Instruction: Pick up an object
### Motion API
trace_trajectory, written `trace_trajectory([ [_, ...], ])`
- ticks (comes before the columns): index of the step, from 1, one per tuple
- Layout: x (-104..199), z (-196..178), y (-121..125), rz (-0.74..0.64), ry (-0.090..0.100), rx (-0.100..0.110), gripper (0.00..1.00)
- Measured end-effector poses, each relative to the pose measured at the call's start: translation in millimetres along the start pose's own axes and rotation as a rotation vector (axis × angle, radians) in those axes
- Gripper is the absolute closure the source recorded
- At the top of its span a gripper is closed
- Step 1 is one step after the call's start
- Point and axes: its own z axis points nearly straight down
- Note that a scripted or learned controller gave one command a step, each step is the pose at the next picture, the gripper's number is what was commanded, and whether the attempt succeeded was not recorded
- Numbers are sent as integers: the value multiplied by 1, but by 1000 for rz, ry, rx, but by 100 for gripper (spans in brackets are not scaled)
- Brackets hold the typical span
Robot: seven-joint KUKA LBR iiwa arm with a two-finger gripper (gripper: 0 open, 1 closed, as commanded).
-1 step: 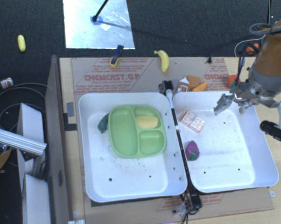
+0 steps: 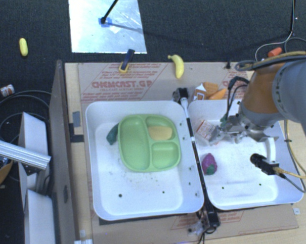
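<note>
My gripper [image 2: 223,133] hangs low over the upper middle of the right bin [image 2: 247,190], reaching in from the right. Just to its left lies a clear crinkled packet [image 2: 205,129] with reddish print, close to or touching the gripper's tip. A purple lumpy object [image 2: 209,163] rests below it near the bin's left wall. Orange and white items [image 2: 211,92] sit at the bin's top edge. In the left bin [image 2: 141,195] a green divided plate [image 2: 144,149] carries a yellow piece [image 2: 161,132], and a dark green object [image 2: 112,134] lies beside the plate's left rim.
A black divider rail [image 2: 193,142] runs between the bins. A black cable plug [image 2: 261,162] hangs by the arm over the right bin. A yellow banana [image 2: 178,66] lies on the cardboard behind the bins. Another yellow object [image 2: 23,46] lies on the dark floor.
</note>
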Motion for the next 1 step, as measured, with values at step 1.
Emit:
trace_trajectory([
  [1,-49,-60,78,1,-8,-22,0],
])
